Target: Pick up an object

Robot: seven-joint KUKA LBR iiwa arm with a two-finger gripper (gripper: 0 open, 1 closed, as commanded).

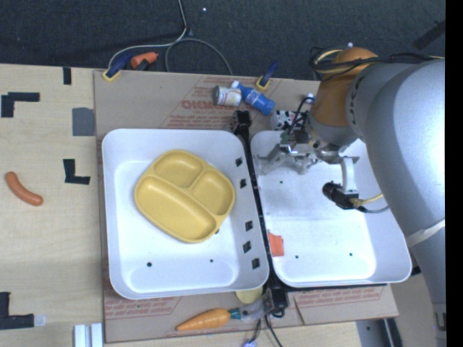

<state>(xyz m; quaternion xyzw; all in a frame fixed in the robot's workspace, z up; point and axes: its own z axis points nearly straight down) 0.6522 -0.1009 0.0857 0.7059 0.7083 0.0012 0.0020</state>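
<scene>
Camera view: my tool (pixel 289 150) sits low at the right bin's (pixel 325 266) far-left corner, grip state unreadable. Yellow plate (pixel 184 194) lies flat in left bin (pixel 116 266), well apart, untouched.

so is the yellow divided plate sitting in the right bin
No, the yellow divided plate lies in the left bin, while the gripper is over the right bin.
</scene>
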